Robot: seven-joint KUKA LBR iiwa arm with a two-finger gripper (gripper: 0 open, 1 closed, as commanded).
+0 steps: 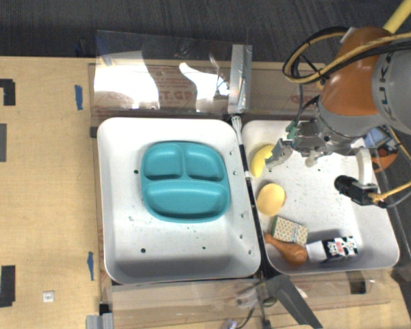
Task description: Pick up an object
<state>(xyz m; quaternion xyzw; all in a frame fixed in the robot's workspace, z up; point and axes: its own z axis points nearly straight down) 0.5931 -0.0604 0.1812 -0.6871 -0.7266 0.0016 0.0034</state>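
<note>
Two shallow white bins side by side on the bench: left white bin (116, 184) bearing a teal three-compartment plastic plate (185, 180), right white bin (383, 242) bearing the loose things. Grey two-finger hand (298, 148) low over the right bin's far left part, fingers spread apart, nothing between them. Nearest candidate: round yellow ball-like object (262, 159), just beside the hand on the side toward the divider, partly hidden by a finger. Second yellow rounded object (270, 198) a little nearer the camera. Further toward the near wall: patterned tan square packet (290, 231), brown drumstick-shaped toy (288, 249), small black-and-white bottle (337, 247) lying on its side, long axis across the bin. Probably a short sideways shift toward the divider, then closing
</note>
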